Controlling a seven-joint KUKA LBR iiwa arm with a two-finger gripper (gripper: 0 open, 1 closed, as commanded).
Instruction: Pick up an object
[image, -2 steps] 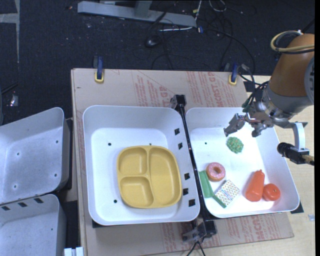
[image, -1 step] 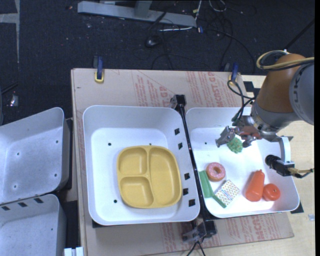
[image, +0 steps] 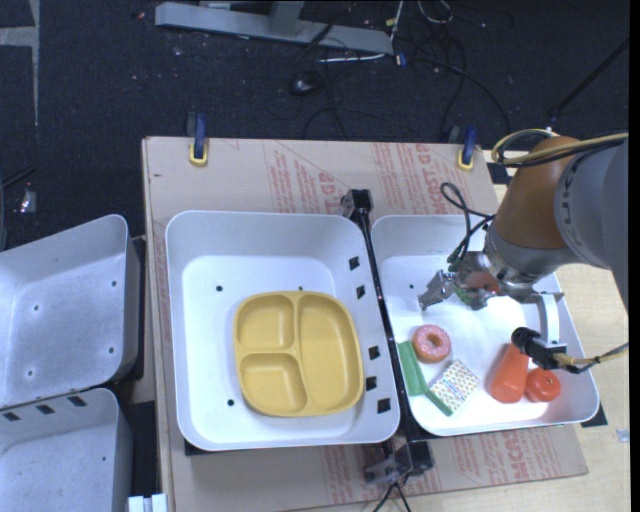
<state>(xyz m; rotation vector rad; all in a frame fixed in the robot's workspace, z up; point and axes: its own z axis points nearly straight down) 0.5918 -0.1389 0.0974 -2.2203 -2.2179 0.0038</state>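
My gripper hangs low over the back part of the right bin, reaching in from the right. A small red and green thing shows right under the wrist, partly hidden by it. In front of the gripper lies a pink donut. A green stick lies along the bin's left wall, with a patterned square block beside it. An orange cup-like piece and a red round piece sit at the front right.
The left bin holds a yellow divided plate. A black divider strip runs between the bins. Blue and yellow clamps pin the cardboard base at the back. Grey trays lie off to the left.
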